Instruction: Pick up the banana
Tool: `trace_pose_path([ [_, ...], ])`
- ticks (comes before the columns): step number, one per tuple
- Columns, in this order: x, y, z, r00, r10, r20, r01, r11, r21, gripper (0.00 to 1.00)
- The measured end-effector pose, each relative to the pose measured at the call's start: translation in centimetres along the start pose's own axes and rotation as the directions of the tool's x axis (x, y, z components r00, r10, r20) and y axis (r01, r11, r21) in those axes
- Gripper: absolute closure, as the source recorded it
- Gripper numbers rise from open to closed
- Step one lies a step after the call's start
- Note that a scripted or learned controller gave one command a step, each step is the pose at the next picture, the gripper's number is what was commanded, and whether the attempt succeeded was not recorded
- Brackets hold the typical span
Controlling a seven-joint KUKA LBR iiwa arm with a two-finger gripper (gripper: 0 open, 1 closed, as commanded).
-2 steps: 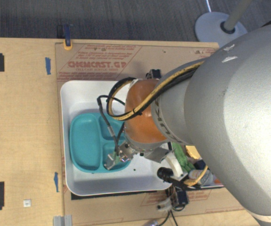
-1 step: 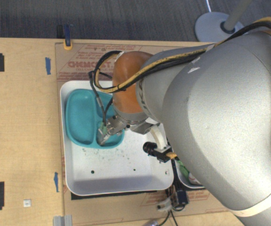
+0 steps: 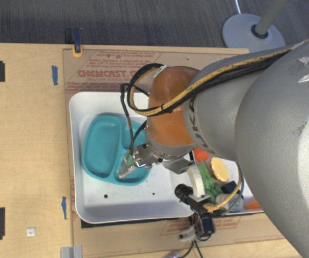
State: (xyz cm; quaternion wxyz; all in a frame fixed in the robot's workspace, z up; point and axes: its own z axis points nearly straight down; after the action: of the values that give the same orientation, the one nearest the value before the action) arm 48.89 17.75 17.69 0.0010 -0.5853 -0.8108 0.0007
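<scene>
Even, fairly bright overhead light fills the frame, with soft glare on the white bin (image 3: 90, 198) floor at lower left and on the grey arm (image 3: 272, 133) at right, which looms large and slightly soft-focused, casting only faint shadow onto the bin beneath it.

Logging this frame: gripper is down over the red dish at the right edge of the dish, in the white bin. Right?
Not quite. The dish is teal, not red. The rest stands: in the camera view the gripper is down at the dish's right edge, inside the white bin.
</scene>
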Motion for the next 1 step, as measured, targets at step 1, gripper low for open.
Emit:
trace_pose_path([
  [1, 2.86, 0.19, 8.67, 0.871, -0.492, 0.005, 0.492, 0.871, -0.007, 0.00],
])
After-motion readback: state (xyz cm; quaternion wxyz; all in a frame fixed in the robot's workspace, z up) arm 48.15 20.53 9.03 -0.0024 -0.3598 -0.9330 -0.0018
